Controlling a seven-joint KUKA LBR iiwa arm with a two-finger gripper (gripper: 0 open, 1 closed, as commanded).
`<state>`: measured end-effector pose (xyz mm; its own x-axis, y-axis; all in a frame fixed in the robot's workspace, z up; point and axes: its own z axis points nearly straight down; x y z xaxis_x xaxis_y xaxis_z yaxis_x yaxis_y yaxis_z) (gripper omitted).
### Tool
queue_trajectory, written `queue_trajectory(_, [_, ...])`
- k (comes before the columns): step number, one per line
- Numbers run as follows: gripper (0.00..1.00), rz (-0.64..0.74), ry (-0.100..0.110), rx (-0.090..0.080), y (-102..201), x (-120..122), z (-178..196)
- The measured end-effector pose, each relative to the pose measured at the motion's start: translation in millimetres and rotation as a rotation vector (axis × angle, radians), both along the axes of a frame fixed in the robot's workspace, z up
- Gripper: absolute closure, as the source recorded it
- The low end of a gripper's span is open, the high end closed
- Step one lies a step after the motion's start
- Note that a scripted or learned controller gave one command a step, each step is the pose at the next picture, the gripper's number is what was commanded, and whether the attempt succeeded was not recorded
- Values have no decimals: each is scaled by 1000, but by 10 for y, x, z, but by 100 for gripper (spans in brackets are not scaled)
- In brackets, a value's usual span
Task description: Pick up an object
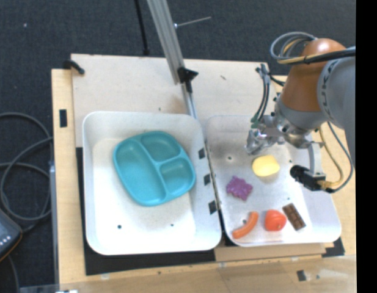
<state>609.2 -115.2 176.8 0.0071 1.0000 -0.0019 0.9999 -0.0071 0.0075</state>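
- The tool (pixel 257 140) hangs just above-left of the yellow object (pixel 266 166) in the right bin (pixel 325 215); its finger state cannot be told.
- Recommended: centre over the yellow object, then descend vertically, avoiding the purple piece (pixel 239 188).

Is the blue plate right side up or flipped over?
Right side up. The blue plate lies flat in the left bin, and its three hollow sections face up toward the camera.
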Motion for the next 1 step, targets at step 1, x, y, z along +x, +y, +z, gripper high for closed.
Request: queue_trajectory(1, [100, 7, 2, 1, -15, 13, 393])
